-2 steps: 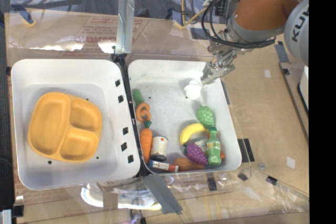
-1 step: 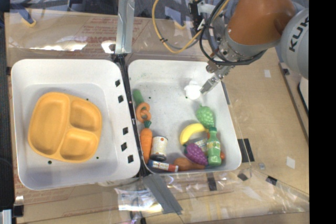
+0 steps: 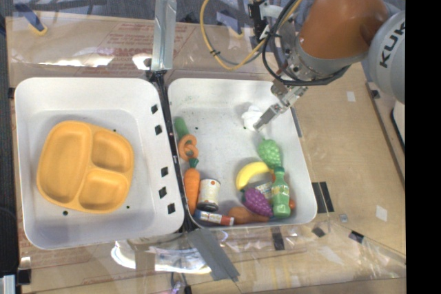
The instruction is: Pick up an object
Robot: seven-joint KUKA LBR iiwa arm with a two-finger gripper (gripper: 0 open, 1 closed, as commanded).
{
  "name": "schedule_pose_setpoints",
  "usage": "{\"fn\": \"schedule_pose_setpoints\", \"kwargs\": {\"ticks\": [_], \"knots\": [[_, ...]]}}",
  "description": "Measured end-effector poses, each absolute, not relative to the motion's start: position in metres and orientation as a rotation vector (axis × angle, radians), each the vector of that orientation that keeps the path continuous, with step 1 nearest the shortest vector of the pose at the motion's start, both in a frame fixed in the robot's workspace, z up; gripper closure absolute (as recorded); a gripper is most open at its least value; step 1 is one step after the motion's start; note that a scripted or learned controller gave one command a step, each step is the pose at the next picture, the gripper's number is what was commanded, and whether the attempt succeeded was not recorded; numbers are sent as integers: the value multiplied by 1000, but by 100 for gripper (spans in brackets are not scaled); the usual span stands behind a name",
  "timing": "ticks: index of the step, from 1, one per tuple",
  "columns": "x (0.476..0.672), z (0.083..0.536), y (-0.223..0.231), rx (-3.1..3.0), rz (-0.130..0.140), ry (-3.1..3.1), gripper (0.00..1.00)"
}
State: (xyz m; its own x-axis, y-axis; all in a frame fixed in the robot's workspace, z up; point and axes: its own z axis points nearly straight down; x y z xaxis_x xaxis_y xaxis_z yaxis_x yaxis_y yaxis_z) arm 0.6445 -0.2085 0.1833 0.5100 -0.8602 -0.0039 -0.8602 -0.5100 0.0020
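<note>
The gripper (image 3: 265, 117) is hanging over the upper right part of the right bin (image 3: 213, 89), its slim fingers pointing down and to the left from the wrist; whether they are open or closed cannot be told at this size. Just beside the fingertips a small white object (image 3: 249, 116) is lying on the bin floor; whether the fingers are touching it cannot be told. Above the gripper, the arm's orange band (image 3: 339, 18) is sitting over the bin's upper right corner, with yellow and black cables (image 3: 224, 27) looping to its left.

The candidate objects are crowding the lower part of the right bin. A green grape cluster (image 3: 270, 152) is lying below the gripper, near the right wall. Below it, a banana (image 3: 251, 173), a purple grape cluster (image 3: 258, 202) and a green bottle (image 3: 280, 193) are resting close together. Along the left wall, a carrot (image 3: 192, 186) is lying below an orange ring-shaped toy (image 3: 187, 147), with a small can (image 3: 208, 193) just beside the carrot.

The left bin (image 3: 27, 96) is holding a yellow divided plate (image 3: 84, 166), lying flat.
</note>
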Motion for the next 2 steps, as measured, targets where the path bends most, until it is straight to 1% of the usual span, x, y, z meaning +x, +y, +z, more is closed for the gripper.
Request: {"fn": "schedule_pose_setpoints", "kwargs": {"ticks": [1, 2], "knots": [[585, 126, -185, -2700, 13, 1606, 0], [584, 106, -186, -2763, -28, 1448, 0]]}}
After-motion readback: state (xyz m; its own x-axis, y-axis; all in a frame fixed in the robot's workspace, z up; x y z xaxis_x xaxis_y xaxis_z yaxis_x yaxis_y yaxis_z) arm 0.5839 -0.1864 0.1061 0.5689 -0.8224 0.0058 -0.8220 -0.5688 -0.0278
